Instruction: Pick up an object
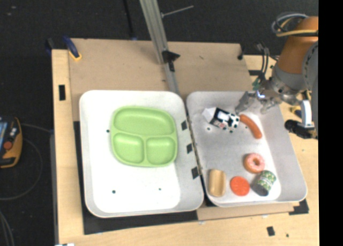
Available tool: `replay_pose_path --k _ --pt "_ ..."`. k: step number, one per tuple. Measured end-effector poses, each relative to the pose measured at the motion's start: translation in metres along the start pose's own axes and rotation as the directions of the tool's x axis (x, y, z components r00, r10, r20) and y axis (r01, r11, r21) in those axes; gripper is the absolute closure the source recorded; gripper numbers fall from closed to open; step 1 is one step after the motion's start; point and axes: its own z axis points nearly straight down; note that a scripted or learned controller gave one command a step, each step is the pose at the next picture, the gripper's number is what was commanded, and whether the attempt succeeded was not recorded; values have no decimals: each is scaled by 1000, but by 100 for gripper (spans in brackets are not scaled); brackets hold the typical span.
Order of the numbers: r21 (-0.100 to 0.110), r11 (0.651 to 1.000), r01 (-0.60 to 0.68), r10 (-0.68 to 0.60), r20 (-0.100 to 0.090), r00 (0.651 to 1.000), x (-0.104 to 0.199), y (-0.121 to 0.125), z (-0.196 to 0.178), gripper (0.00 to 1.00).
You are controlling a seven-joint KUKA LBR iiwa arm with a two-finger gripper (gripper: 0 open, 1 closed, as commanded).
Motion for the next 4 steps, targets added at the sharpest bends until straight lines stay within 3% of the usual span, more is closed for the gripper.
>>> replay_pose_path --k 1,2,3,4 --pt "-6 1000 3 -3 4 1000 -1 2 -15 100" --pt "-7 1000 0 0 0 1000 4 -3 -75 100" --pt "-6 1000 2 -2 0 1000 2 -3 -108 100" --pt "0 1000 0 0 -2 1000 51 -14 -99 100"
